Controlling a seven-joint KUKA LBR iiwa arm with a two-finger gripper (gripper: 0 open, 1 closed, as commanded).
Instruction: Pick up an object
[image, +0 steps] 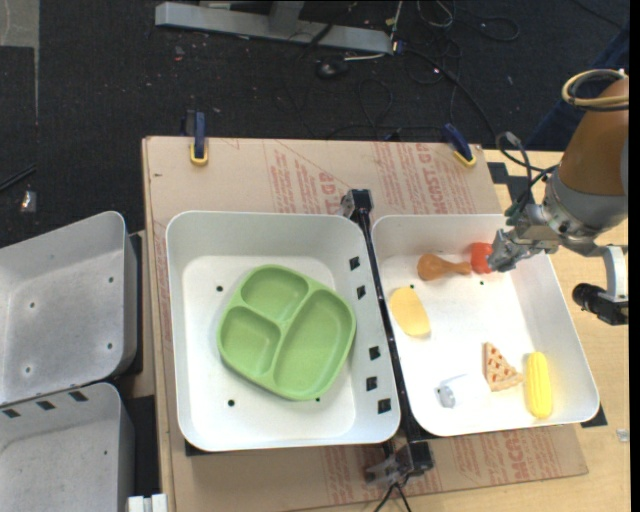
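Observation:
The right bin holds a brown drumstick-shaped toy, a small red object, a pale yellow oval piece, a pizza slice, a yellow corn cob and a small grey item. My gripper hangs over the bin's far right part, right beside the red object, which it partly hides. Nothing can be seen held between its fingers.
The left bin bears a green divided plate. Black clips run along the divider between the bins. Grey trays lie off the bench to the left. The arm's orange band rises at the right edge.

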